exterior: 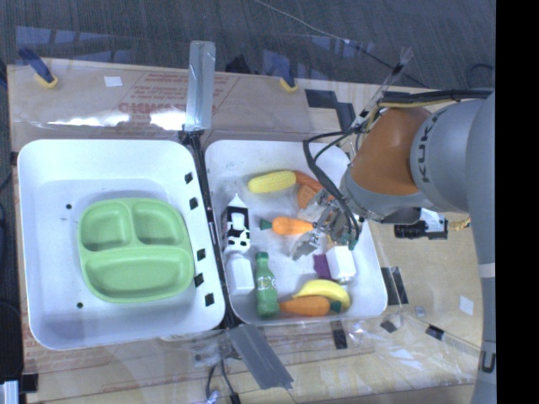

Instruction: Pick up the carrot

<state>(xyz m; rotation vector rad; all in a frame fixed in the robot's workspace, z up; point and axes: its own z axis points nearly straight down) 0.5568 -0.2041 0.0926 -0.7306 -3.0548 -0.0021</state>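
The carrot (290,225) is orange with a small green tip and lies on its side in the middle of the right bin (362,268), tip pointing left. My gripper (315,232) is low in this bin at the carrot's right end and stands open. One silver finger (303,246) sits just below the carrot's end, the other just above it. The carrot still rests on the bin floor. The grey arm with its orange band (386,154) reaches in from the right and hides part of the bin's right side.
Around the carrot lie a yellow corn cob (271,181), an orange item (309,188), a black-and-white carton (237,228), a green bottle (265,284), a banana (323,289), a second orange piece (305,306), and purple and white blocks (333,264). The left bin holds a green divided plate (133,249).
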